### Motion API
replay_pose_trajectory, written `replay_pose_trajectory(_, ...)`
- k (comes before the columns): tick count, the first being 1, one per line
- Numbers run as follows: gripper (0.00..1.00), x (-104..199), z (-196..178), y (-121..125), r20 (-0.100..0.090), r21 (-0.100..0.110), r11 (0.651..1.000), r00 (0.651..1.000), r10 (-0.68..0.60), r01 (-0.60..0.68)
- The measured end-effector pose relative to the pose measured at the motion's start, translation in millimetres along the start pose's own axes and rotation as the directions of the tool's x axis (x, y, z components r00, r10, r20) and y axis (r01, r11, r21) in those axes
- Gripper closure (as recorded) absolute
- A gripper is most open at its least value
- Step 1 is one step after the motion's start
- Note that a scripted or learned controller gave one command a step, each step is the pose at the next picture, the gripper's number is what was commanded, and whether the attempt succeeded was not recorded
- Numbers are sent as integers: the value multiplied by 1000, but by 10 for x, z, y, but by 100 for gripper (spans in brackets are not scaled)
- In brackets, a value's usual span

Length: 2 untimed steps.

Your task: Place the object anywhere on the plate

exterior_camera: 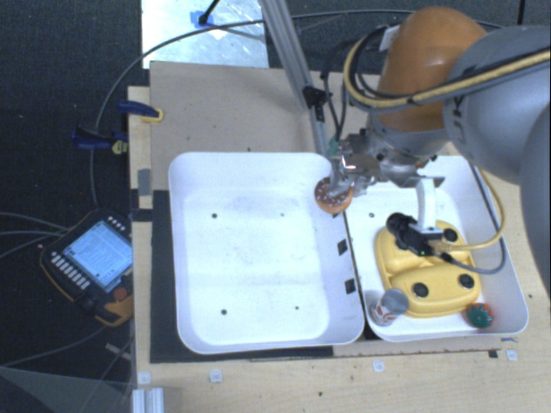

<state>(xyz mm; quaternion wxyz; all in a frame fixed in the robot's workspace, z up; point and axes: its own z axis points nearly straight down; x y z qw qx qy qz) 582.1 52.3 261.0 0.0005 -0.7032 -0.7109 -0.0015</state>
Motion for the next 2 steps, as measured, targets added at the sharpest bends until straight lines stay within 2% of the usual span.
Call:
replay_pose_trajectory(1, 100, 505, 202, -15, 1, 2, 1000, 1000, 2, -2)
replay_pose_trajectory(2, 0, 474, 191, -11, 2, 1, 1000, 1000, 7, -7)
